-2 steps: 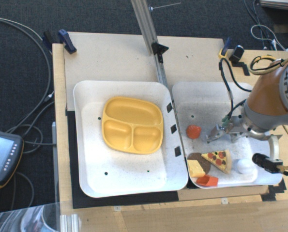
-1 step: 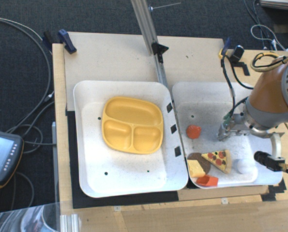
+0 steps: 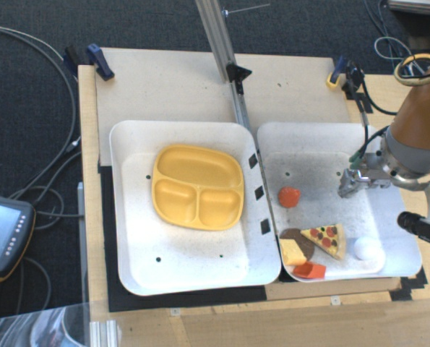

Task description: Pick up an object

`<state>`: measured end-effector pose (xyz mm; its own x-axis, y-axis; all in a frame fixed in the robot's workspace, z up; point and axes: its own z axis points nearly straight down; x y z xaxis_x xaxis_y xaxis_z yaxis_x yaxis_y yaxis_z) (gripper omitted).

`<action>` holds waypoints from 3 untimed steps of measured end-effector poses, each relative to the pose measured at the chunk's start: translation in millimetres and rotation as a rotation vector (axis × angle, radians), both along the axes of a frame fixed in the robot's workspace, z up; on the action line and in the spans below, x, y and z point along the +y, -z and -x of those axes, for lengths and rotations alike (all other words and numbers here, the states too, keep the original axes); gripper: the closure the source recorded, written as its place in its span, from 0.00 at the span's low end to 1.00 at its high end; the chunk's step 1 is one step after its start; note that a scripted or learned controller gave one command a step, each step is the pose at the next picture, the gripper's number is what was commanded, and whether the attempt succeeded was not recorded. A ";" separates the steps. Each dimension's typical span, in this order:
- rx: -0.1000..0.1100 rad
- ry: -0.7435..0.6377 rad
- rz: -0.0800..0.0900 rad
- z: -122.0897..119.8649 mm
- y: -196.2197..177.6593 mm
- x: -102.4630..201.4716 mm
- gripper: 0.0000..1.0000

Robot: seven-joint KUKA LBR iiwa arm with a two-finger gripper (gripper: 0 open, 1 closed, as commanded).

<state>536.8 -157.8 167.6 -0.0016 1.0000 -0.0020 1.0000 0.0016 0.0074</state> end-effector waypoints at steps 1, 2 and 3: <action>0.001 0.000 0.000 -1.8 -41.8 0.0 1.00; 0.002 -0.007 -0.004 -12.3 -55.5 58.2 1.00; 0.003 -0.006 -0.004 -19.1 -67.7 108.7 1.00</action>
<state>555.9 -49.1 235.3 -0.0076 1.0000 0.0017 1.0000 0.0075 0.0040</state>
